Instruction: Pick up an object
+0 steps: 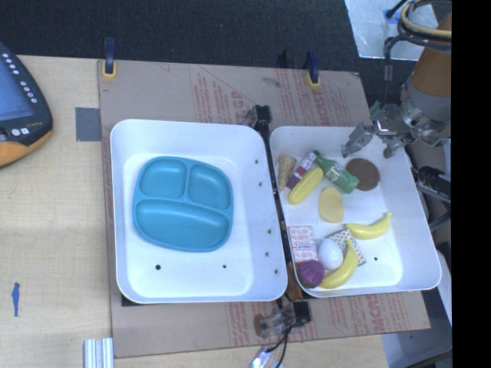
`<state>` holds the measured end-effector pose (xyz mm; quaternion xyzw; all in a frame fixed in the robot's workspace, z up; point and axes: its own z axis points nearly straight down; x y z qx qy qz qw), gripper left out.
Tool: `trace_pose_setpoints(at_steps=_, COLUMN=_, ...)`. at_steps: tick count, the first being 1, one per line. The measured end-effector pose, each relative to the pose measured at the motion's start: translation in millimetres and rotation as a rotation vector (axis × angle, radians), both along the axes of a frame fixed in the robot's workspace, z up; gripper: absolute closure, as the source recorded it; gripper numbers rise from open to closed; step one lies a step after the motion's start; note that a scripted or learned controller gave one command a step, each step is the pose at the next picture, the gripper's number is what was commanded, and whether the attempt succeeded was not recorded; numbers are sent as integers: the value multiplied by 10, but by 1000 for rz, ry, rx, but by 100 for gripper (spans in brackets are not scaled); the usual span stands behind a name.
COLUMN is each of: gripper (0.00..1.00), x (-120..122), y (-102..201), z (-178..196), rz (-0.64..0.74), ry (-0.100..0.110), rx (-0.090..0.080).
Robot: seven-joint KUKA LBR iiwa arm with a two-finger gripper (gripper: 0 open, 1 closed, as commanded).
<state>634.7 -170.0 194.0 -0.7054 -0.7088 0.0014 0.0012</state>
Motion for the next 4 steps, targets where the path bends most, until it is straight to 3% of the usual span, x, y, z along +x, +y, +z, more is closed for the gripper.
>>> trace_pose_setpoints(at_steps=1, gripper=0, x=-654, y=275, z=-1062, rz=-1, ry=14, rx=4)
trace_pose_setpoints(at_steps=2, gripper=100, x=-607, y=244, z=-892, rz=0, ry=3, rx=0)
trace_pose_setpoints(at_steps=3, gripper=0, x=-607, y=245, z=-896, rz=2, ry=4, rx=-1)
trace_pose_setpoints(at_steps=4, gripper=100, x=-606, y=235, z=-789, rz=2, ry=4, rx=-2)
